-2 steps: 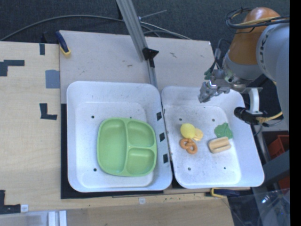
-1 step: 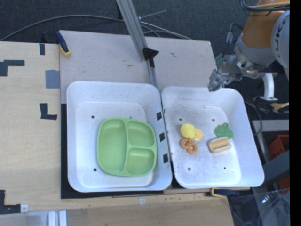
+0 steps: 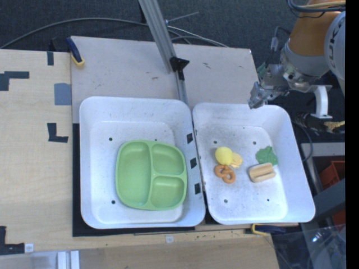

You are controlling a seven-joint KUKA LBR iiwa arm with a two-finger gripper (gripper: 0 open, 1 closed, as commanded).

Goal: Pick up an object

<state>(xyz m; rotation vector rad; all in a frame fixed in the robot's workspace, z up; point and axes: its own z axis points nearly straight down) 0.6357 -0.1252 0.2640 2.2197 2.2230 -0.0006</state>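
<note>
Even, bright light falls from above on my bins [image 3: 140,108]; shadows beneath things are soft and short. The white plastic shows mild glare. The picture is slightly soft and grainy throughout.

the arm [image 3: 314,32] is a thick, rounded thing, its big upper segment a glossy orange dome with a pale grey shell curving beside it. dark cables loop over the top of the orange part and trail down its side. below that sits a grey, ringed wrist section, metallic and stepped. the gripper [image 3: 257,101] at the end is a small, dull grey block with darker parts, too blurred to make out screws or markings.
</note>
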